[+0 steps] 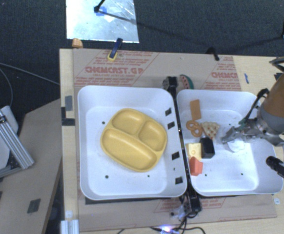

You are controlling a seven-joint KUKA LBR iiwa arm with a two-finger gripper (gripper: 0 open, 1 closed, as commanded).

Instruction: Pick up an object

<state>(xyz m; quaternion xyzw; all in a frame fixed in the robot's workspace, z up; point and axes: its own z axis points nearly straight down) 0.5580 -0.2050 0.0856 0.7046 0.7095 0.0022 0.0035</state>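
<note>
The right bin (230,182) holds several small items near its left wall. These are a brown strip (195,109), a pretzel (194,128), a waffle piece (211,129), a black block (207,147), a yellow cheese wedge (194,150) and a red piece (196,166). My gripper (232,139) hangs low over the middle of this bin, just right of the waffle piece and the black block. Nothing is visibly held in it. The grey arm with its orange band (283,99) reaches in from the right.
The left bin (91,179) holds a yellow divided plate (133,139). Black clips (171,126) line the seam between the bins. A cardboard sheet (132,67) lies under both bins, with a small blue and yellow item (115,49) at its far edge.
</note>
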